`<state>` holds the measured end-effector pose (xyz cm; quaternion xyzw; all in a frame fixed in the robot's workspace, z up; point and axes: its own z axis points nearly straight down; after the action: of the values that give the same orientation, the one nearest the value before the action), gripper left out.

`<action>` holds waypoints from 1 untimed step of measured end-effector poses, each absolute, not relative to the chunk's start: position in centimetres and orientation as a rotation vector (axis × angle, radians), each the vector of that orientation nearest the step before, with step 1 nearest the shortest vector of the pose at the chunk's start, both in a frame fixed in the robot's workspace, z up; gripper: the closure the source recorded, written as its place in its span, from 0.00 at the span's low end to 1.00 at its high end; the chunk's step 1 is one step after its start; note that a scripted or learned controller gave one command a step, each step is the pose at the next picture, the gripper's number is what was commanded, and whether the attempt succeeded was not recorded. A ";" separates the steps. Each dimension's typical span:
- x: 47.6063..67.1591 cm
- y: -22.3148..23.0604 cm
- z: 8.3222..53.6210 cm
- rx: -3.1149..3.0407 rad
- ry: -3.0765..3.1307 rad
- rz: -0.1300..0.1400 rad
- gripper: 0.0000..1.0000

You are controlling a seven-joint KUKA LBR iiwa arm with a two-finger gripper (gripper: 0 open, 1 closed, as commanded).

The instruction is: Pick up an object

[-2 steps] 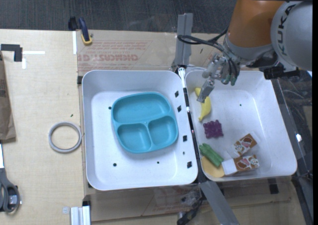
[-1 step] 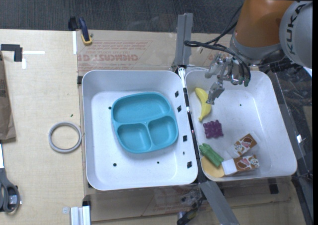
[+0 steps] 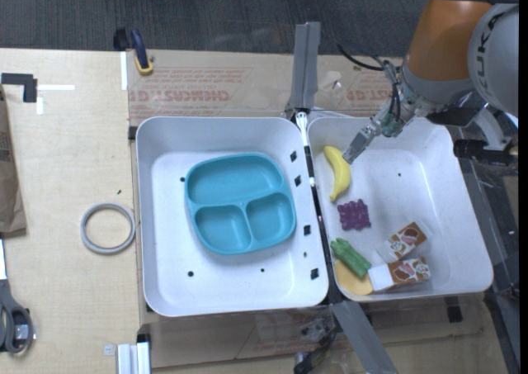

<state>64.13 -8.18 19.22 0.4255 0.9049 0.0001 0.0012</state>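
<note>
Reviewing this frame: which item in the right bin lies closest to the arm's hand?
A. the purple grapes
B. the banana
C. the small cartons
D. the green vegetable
B. The hand sits at the upper left of the right bin, just above the top end of the banana, while the grapes, green vegetable and cartons lie farther down.

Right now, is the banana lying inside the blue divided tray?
No. The banana lies on the floor of the right bin, near its left wall, while the blue divided tray sits in the left bin.
</note>
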 end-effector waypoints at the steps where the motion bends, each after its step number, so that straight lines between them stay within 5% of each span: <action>1: 64.8 -7.3 19.2 1.095 2.941 0.000 0.00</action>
<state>64.81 -7.25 19.21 0.3488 0.9372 -0.0002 0.0016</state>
